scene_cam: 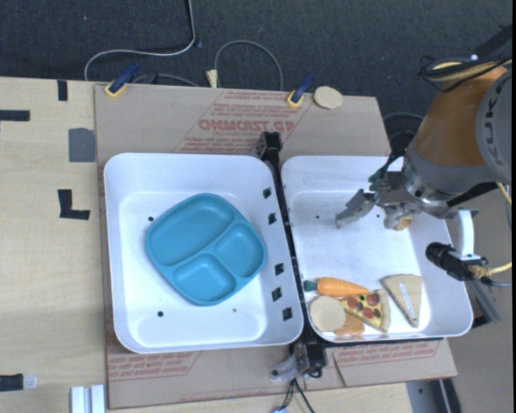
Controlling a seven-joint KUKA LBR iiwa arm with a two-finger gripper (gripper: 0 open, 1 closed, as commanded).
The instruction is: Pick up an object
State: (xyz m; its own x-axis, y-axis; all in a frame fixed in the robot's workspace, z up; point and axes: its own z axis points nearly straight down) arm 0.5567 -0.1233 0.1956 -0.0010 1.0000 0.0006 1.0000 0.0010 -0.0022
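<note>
Two shallow white bins sit side by side on a brown cardboard sheet [241, 123] over the pale wooden bench [34, 256], the right bin [327, 175] holding, along its near edge, a round tan bread slice [326, 314], an orange toy carrot [344, 287], a toy pizza slice [371, 310] and a pale wedge-shaped sandwich piece [405, 298]. Beside it the left bin [125, 179] carries a blue three-compartment plastic tray [206, 248] near its middle. Farther back over the right bin's far half hangs the grey two-finger gripper [374, 206], one dark finger [353, 208] angled out to the left and nothing visible between the fingers, though I cannot tell how wide they stand.
</note>
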